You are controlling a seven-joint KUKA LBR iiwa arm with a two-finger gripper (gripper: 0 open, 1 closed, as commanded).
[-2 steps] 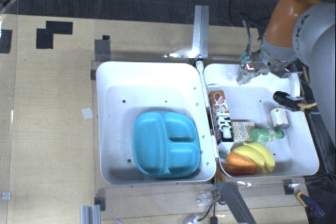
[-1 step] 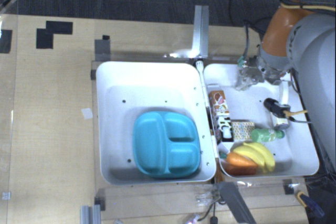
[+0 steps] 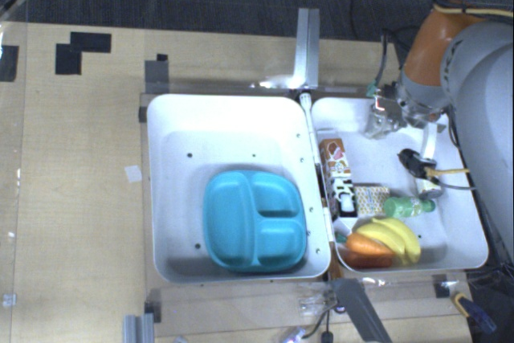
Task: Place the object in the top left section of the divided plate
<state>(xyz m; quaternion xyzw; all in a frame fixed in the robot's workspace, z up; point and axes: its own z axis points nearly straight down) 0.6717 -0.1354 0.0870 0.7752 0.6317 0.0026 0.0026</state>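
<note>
On the pale desk sit two white bins. The left bin holds one blue plate, lying flat towards the near side so its sections face up for loading. I count three sections, one large and two smaller, and all are bare, so nothing has been placed yet.

The right bin serves as the stock, with six things crowded along its left wall and near end. These are one brown packet, one black-and-white pack, one patterned pouch, one orange piece, one banana bunch resting against the orange piece, and one green bottle. Whichever of these is meant for the plate lies here, well apart from it. I cannot say which one it is.

The claw hangs over the bare far end of that bin, away from the pile. I cannot tell how far open it is, and I see nothing in it. The one arm reaches in from the right.
</note>
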